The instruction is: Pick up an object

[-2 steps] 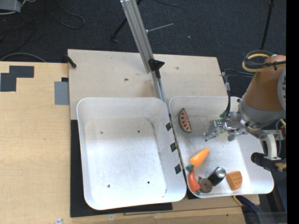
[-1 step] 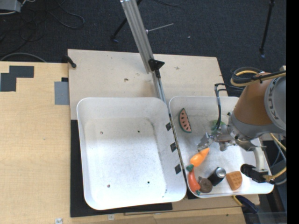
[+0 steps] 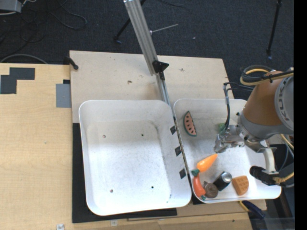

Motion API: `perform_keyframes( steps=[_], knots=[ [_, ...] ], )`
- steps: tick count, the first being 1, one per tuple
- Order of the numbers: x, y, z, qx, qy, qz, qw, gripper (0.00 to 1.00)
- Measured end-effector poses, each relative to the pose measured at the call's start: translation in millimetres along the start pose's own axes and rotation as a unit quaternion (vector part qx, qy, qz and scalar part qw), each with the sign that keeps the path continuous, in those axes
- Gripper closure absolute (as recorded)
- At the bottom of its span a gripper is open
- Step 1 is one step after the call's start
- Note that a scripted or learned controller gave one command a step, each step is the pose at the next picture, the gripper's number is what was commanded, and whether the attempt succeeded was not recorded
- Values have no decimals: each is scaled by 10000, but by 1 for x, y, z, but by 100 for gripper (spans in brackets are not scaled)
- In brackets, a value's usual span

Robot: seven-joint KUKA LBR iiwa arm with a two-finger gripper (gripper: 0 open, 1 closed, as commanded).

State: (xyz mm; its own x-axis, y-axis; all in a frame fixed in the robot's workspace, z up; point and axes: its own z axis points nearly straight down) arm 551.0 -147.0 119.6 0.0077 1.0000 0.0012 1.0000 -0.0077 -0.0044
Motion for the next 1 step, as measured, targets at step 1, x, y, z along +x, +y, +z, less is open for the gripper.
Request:
perform_keyframes(
  steps=[1],
  knots=[
    [4,6,-46,-33,-6,-43,10000,100]
  ],
)
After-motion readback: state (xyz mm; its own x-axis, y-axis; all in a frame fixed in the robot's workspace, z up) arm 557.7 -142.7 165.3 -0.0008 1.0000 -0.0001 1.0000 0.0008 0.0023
